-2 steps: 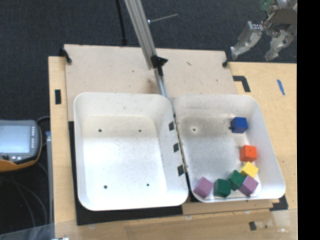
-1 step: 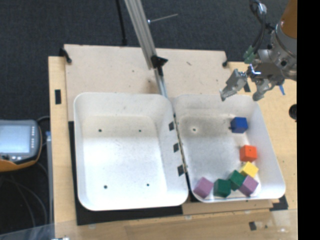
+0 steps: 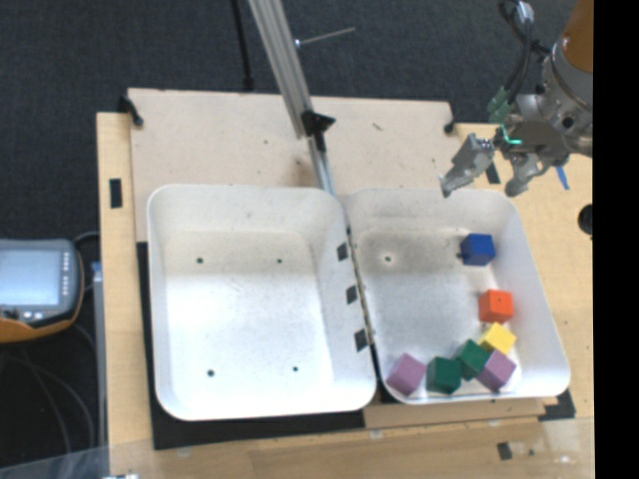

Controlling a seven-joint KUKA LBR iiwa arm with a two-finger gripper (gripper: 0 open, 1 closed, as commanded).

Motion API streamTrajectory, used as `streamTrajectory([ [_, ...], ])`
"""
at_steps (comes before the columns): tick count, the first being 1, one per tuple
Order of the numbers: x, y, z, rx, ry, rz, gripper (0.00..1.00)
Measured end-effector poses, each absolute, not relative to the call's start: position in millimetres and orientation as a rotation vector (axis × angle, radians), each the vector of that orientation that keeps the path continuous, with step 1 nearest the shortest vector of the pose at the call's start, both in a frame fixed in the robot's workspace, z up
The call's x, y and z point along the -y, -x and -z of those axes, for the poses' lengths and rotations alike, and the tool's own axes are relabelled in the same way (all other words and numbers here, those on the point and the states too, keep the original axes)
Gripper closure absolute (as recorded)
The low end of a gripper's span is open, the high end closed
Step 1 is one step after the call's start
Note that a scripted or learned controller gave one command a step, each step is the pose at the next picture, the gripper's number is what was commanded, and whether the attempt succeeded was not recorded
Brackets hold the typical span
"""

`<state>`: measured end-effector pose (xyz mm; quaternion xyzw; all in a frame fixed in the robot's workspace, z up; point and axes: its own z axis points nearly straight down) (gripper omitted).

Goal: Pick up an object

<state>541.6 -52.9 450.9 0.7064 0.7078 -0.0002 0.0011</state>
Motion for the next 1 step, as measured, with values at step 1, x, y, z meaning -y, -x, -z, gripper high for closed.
streamTrajectory([
  [1, 52.8, -541.6, -450.8, -2.224, -2.215, 0.001, 0.00],
])
